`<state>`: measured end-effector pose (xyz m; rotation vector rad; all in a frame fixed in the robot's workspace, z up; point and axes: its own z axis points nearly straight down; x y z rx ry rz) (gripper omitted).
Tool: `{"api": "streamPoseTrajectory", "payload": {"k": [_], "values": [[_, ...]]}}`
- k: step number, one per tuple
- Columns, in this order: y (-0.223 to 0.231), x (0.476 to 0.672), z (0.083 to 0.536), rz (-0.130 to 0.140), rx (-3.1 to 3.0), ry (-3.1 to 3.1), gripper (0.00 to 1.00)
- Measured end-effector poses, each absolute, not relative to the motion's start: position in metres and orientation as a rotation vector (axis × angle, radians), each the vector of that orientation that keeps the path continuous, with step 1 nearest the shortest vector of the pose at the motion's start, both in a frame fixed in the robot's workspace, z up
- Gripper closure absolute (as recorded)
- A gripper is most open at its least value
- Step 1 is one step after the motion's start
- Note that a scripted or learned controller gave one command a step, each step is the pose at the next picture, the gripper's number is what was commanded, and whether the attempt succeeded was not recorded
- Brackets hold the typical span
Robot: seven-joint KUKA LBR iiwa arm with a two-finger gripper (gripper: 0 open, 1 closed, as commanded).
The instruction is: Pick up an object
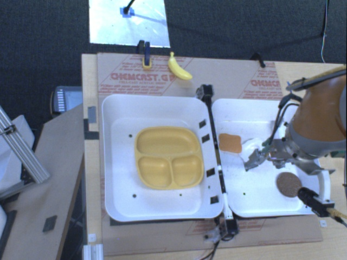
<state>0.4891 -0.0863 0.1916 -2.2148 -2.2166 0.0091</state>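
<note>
Objects for picking lie in the right bin (238, 202), where we see the gripper (252, 160) low over the white floor. From the gripper, an orange-brown square piece (230, 143) lies just up and to the left, close to it but not between its fingers. A round brown disc (288, 183) sits on the gripper's other side, toward the bin's near right corner, partly beside the arm's wrist. A small pale, whitish thing (252, 144) rests immediately above the fingertips; we cannot make out what it is, nor whether the gripper touches it. We cannot tell whether the tool is spread or closed, since its tip reads as one grey blur against the white bin, and we see nothing clearly held.

Farther left of the gripper, past the black divider between the bins, the left bin (122, 196) carries a yellow compartment tray (167, 157) with three sections. Well beyond the gripper, up and to the left on the cardboard outside the bins, lies a yellow banana (179, 69), near a yellow clamp (146, 57).
</note>
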Motion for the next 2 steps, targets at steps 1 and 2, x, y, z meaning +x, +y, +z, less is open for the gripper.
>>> {"api": "streamPoseTrajectory", "payload": {"k": [1, 2], "values": [[-0.086, 0.492, 0.196, 0.0, -2.218, -2.224, 0.0], [-0.083, 0.488, 0.153, 0.002, -2.218, -2.22, 0.0]]}}
